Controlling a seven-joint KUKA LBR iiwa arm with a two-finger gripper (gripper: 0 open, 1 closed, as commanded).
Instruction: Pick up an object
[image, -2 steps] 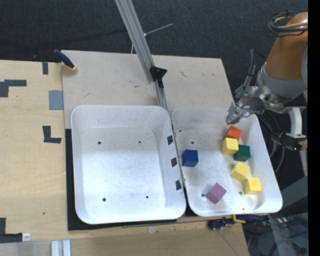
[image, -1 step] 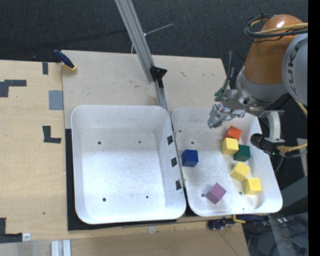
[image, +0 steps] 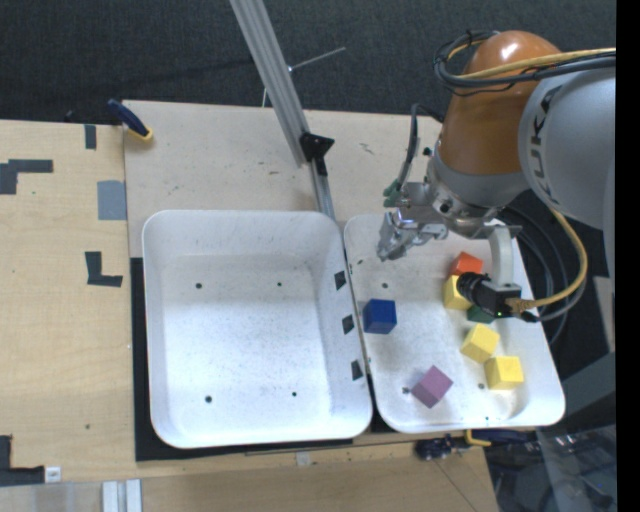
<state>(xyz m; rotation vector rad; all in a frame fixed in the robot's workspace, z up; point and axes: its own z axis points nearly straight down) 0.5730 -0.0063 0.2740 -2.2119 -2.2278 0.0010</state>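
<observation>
Blue cube (image: 379, 316) is the likeliest thing to pick: it lies alone in the right bin (image: 540, 405), right of centre in the frame, just inside the bin's left wall and well apart from the other pieces. It looks like a small solid block, so I judge it light, stiff and not fragile, with flat faces that may be a little slick. The best hold would be across two opposite side faces, low and square; it sits slightly turned, so the wrist would need to match that angle.

It is deep blue, sharp-edged, resting flat on the white floor. Below and right of it lies a purple cube (image: 432, 385). Further right are yellow blocks (image: 481, 342) and, above them, an orange block (image: 467, 265), crowded near a dark fitting.

Above the blue cube, the gripper (image: 392, 247) hangs over the bin's upper left corner, with nothing between its fingers; whether they are spread or closed I cannot tell. The left bin (image: 160, 300) sits beside on the worktop (image: 60, 330).
</observation>
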